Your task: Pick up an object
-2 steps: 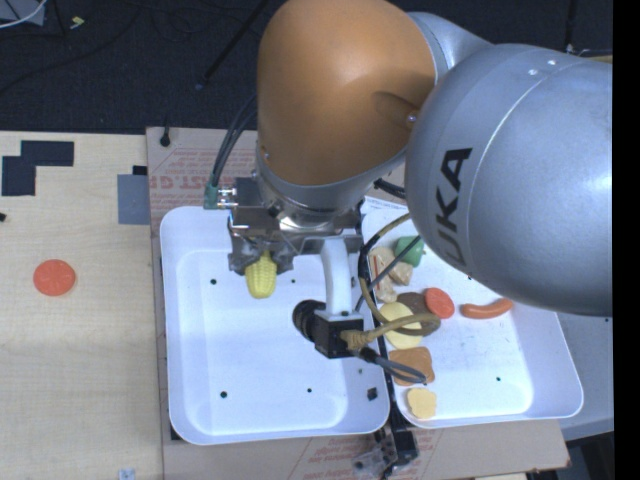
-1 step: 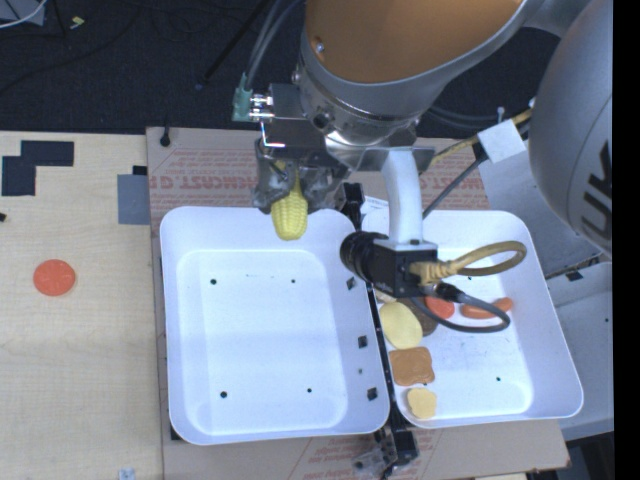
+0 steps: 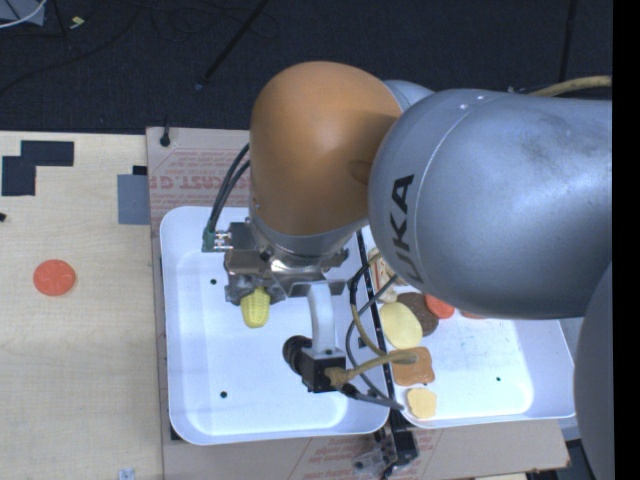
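Yellow toy corn (image 3: 256,311) is the thing we care about. It is in the left bin (image 3: 200,388), near the middle of it. The gripper (image 3: 256,292) hangs right over the far end of the corn, and the two look like they touch. The corn's long side runs from far to near, and its round tip points at the near wall of the bin. So the corn is not off to the left or right of the gripper. It is straight under it and pokes out a little on the near side. The big grey arm (image 3: 480,198) and its orange band (image 3: 320,138) hide the top of the gripper. We cannot tell if it is open or closed, or if it has the corn or is just above it. We think the grab is the step in hand now. Other toy food (image 3: 400,325) lies in the right bin (image 3: 500,388), well apart from the corn.
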Controlling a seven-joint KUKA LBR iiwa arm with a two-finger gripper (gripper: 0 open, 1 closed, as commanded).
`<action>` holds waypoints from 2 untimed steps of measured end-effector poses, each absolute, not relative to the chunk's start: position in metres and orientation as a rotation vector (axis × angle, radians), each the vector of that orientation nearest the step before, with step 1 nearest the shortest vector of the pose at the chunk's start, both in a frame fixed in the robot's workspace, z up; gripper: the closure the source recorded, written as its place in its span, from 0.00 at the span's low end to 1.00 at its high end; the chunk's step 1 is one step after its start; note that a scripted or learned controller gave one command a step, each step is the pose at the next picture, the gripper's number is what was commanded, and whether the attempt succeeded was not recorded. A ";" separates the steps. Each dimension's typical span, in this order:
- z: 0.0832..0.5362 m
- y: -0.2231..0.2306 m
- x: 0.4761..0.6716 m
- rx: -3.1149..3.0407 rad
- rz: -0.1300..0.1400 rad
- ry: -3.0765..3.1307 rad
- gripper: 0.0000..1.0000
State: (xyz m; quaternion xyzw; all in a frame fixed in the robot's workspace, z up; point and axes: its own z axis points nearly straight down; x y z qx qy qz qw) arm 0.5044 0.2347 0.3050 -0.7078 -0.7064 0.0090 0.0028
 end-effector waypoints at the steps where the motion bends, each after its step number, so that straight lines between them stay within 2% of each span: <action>1: 0.439 0.244 0.481 -2.220 -0.017 -2.226 1.00; 2: 0.545 0.243 0.476 -2.222 -0.015 -2.224 1.00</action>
